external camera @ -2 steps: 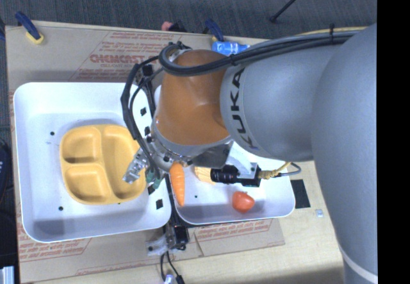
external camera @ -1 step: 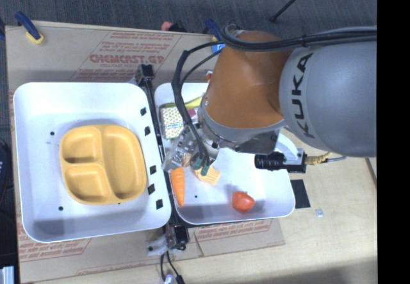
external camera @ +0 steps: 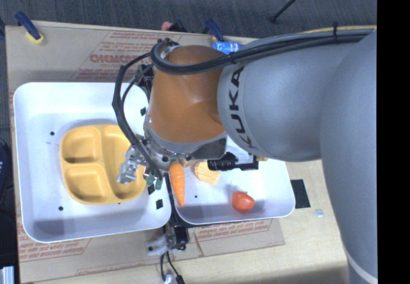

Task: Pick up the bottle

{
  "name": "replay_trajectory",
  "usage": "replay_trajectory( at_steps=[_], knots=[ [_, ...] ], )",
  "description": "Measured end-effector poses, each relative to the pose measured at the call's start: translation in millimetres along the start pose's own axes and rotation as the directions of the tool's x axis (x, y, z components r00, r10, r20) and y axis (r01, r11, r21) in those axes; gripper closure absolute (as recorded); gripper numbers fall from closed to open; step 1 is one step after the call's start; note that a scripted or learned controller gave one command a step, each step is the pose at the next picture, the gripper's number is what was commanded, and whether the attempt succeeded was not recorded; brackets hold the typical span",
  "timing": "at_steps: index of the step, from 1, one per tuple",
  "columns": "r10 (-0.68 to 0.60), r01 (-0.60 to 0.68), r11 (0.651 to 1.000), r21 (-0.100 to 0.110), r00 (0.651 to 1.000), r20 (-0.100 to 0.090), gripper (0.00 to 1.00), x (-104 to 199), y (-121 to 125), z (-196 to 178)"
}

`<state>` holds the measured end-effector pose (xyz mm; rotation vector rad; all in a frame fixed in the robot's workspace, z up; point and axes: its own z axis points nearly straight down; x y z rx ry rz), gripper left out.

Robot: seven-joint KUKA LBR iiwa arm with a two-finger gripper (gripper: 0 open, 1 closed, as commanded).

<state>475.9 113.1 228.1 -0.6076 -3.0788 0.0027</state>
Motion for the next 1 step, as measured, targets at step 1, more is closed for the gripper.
replay_trajectory(
  at_steps=[1],
  knots=[
    [-0.095,0.095,0.995,-0.001,0.995,0.005,1.0,-28.2,-66.1,-55.4]
  ],
)
